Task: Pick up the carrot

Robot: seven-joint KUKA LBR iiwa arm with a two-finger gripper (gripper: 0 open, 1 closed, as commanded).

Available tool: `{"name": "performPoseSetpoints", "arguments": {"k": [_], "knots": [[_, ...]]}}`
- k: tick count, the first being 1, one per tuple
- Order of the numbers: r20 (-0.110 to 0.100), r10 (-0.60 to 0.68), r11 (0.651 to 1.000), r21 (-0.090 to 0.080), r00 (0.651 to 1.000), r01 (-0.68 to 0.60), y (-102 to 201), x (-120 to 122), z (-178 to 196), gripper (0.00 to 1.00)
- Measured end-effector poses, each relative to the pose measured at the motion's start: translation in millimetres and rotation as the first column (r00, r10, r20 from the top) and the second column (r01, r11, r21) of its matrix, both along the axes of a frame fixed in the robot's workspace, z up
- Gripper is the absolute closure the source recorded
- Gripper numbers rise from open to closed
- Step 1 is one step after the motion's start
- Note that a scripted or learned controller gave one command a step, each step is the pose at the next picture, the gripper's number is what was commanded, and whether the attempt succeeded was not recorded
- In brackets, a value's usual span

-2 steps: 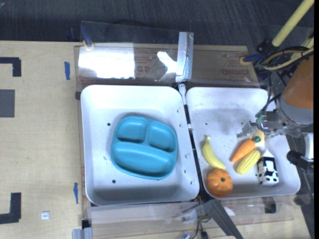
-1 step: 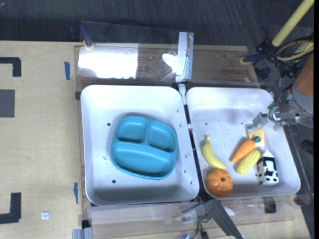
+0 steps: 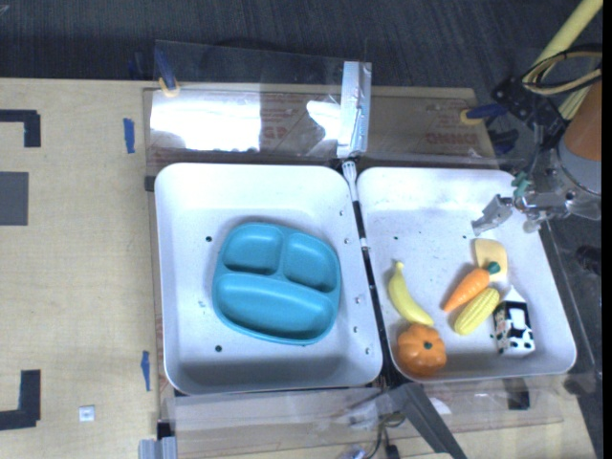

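Two white bins sit side by side on our counter. We see the carrot (image 3: 468, 288) in the right bin (image 3: 430, 199), touching a corn cob (image 3: 476, 311). Our gripper (image 3: 509, 212) hovers above; we cannot tell its fingers' state.

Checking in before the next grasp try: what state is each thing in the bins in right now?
carrot: lying in the right bin, leaning on the corn, not gripped.
corn: lying beside the carrot.
banana: lying flat.
orange: resting at the front wall.
cow carton: lying.
blue tray: flat in the left bin.
gripper: above the right bin, holding nothing.
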State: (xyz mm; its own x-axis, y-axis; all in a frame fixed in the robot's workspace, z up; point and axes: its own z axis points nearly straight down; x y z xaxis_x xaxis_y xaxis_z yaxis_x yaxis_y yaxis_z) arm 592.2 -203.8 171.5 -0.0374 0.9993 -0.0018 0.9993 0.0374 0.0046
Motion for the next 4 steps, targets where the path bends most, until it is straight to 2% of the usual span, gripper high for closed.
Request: {"name": "performPoseSetpoints", "arguments": {"k": [1, 2, 3, 4], "knots": [[0.005, -0.173, 0.985, 0.001, 0.985, 0.173, 22, 29, 98, 0.00], [-0.011, -0.277, 0.961, 0.001, 0.961, 0.277, 2, -40, 15, 0.00], [-0.003, -0.525, 0.851, 0.002, 0.851, 0.525, 34, -106, 95, 0.00], [-0.006, -0.525, 0.851, 0.001, 0.851, 0.525, 34, -107, 94, 0.00]]}}
